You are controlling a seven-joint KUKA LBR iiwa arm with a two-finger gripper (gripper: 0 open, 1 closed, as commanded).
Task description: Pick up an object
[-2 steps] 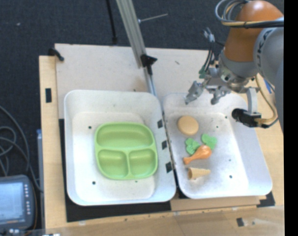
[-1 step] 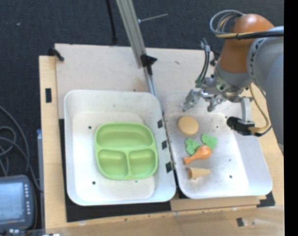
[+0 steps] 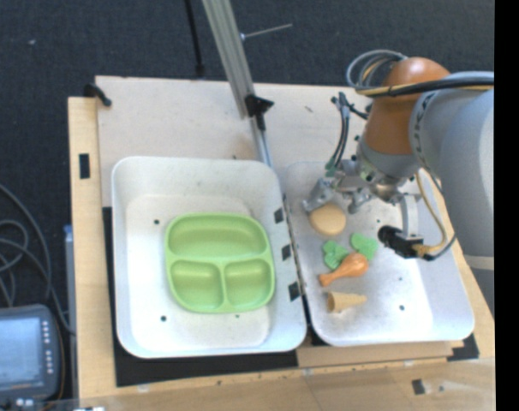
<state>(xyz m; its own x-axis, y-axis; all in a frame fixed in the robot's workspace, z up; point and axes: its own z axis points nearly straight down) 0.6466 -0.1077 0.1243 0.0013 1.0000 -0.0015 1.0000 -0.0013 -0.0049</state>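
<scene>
Well, the arm (image 3: pixel 431 127) comes in from the right and hangs over the far end of the right bin (image 3: pixel 439 315), its claw (image 3: pixel 341 197) low above the bin's far-left corner. I can't tell how far the claw is open, and nothing shows between its tips.

A tan round bun (image 3: pixel 329 221) lies just below the claw, close to the bin's left wall. Nearer the middle sit two small green pieces (image 3: pixel 349 249), side by side and almost touching. An orange drumstick (image 3: pixel 345 269) lies tilted just under them, and a little cone (image 3: pixel 344 300) rests near the bin's near-left edge. All these things crowd the left half; the right half and near-right corner of that bin stay bare, apart from a black cable end (image 3: pixel 396 241) hanging off the arm.

The left bin (image 3: pixel 140 315) carries a green divided tray (image 3: pixel 218 261) in its middle, with bare white floor along every wall around it.
</scene>
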